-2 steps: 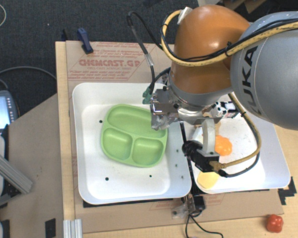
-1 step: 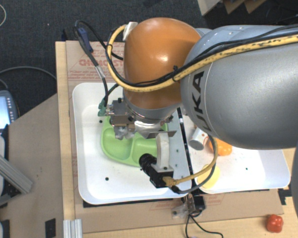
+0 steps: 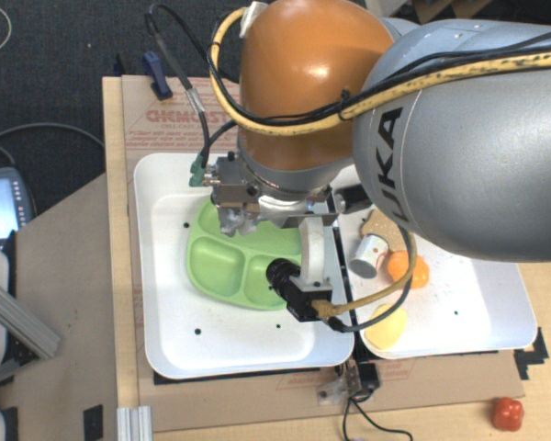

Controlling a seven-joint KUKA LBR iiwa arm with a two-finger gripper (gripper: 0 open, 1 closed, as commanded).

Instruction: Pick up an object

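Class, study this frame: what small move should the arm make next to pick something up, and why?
Probably a short, straight descent. The wrist hangs directly over the green divided tray, covering its upper right part. The tray appears to lie flat on the floor of the left bin, so it is not lifted yet, and closing in on it seems the likeliest step.

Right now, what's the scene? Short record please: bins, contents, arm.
left bin: green divided tray, its right part under the arm
right bin: orange ball; small white cylinder beside it on the left; yellow piece at the near-left corner
outside bins: red object on the bench, near-right
arm: in from the right, wrist low over the tray's right side
grasp: cannot tell, the wrist hides it
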